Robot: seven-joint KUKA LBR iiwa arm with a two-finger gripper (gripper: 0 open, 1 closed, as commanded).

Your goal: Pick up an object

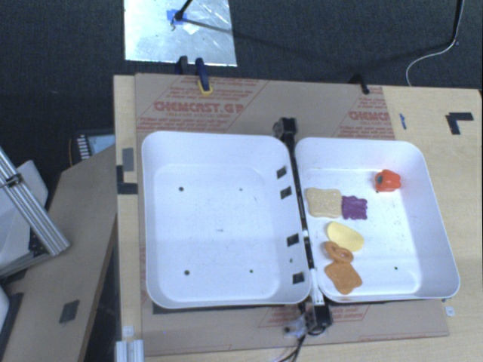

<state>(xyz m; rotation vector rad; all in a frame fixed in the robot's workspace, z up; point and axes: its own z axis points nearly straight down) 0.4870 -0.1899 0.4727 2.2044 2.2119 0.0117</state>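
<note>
The right bin (430, 202) holds several small food-shaped objects. A red-orange pepper-like piece (387, 180) lies near its far right side. A beige bread slice (324, 202) sits by the bin's left wall, with a purple piece (354, 207) touching its right side. Below them lie a yellow piece (345, 237), a small orange pretzel-like piece (339, 253) and an orange-brown piece (344, 277) near the front left corner.
The left bin (162, 202) stands beside the right one, joined by black clips (289, 194) along the shared wall. Both rest on a cardboard sheet (249, 104) on the wooden bench. A shiny metal plate (179, 21) lies on the dark floor behind.
</note>
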